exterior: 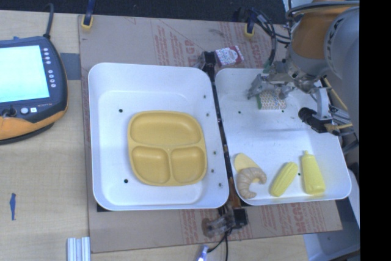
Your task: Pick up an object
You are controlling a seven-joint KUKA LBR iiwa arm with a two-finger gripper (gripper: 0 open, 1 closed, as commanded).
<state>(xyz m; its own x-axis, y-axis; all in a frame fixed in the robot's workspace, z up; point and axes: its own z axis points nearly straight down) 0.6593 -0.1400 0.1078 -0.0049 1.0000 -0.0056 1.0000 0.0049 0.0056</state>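
Toy food lies along the near edge of the right bin point(244, 79): a corn cob point(284, 178), a yellow bottle-shaped piece, perhaps a mustard bottle point(312, 173), a pale croissant point(251, 181), and a yellow wedge point(244, 161) touching the croissant from behind. The left bin point(98, 131) carries a yellow divided plate point(166, 147). On the surface point(36, 192) to the left rests a teach pendant point(27, 87).

The gripper point(272, 87) sits low over the far part of the right bin, above a small speckled square piece point(272, 101), possibly a cracker or sponge. I cannot tell from this slanting view whether the jaws are apart or together, or whether they touch that piece.

All the pieces look like light, hollow plastic, stiff and smooth, so likely to slip or skid when pinched off-centre. The corn cob seems the friendliest: its ridged skin should give some bite, taken across its middle. The bottle would want the same, across its narrow width. The croissant's curve makes it prone to roll out. The square piece lies flat, with little height to take hold of, so a pinch on opposite edges is probably needed.
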